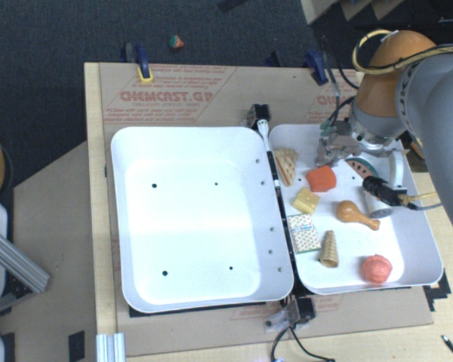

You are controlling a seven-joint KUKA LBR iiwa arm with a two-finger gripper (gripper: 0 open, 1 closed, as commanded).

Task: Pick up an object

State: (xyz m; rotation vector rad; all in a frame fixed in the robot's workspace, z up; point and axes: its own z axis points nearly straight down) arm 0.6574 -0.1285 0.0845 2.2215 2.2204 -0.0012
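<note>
The end effector [331,151] hangs low over the far end of the right white bin [419,236], just above the orange-red block [322,179]; I cannot tell its state. The step looks like the approach. Next comes a straight descent onto the block, clear of the tan wedge [287,164].

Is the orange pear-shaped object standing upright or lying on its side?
Lying on its side. The orange pear-shaped object rests flat on the right bin floor, narrow end pointing right.
</note>
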